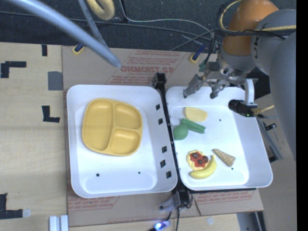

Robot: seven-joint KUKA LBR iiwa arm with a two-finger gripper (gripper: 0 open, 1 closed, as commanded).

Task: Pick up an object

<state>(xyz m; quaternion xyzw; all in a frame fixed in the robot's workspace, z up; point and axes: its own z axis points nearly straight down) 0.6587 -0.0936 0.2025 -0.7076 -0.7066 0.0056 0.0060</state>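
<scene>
- Left of centre you see the left bin (77, 143) holding a yellow divided plate (112, 127), lying flat and well apart from the arm.
- Right of centre, in the right bin (250, 143), your candidates sit loose: a pale yellow slice (195, 114) touching a green toy (186, 128), then lower down a pizza piece (197, 159) against a banana (204, 170), with a cone (224, 157) just beside.
- At upper right the gripper (208, 91) hangs over the bin's far rim with fingers spread apart and nothing between them; you would likely drop toward the slice, the nearest piece.

Glossy yellow plastic tray (112, 127)
</scene>
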